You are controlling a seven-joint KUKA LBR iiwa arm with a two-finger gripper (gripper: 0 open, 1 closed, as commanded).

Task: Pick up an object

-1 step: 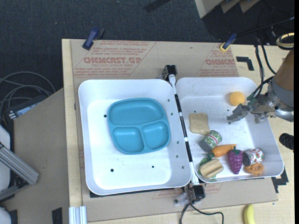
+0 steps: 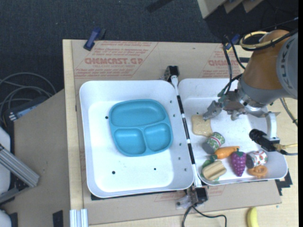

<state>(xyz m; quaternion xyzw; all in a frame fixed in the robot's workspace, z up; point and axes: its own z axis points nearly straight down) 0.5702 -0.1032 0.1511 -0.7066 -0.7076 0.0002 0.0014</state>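
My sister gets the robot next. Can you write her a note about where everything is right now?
Gripper: open, holding nothing, above the right bin, near the tan slice.
Toys in the right bin's near end: can, carrot, purple grapes, sandwich.
Left bin: blue divided plate.
Done: nothing picked yet.
Left: grab and lift one toy.

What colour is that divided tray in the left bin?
Light blue, the divided tray shows plainly in the camera view.
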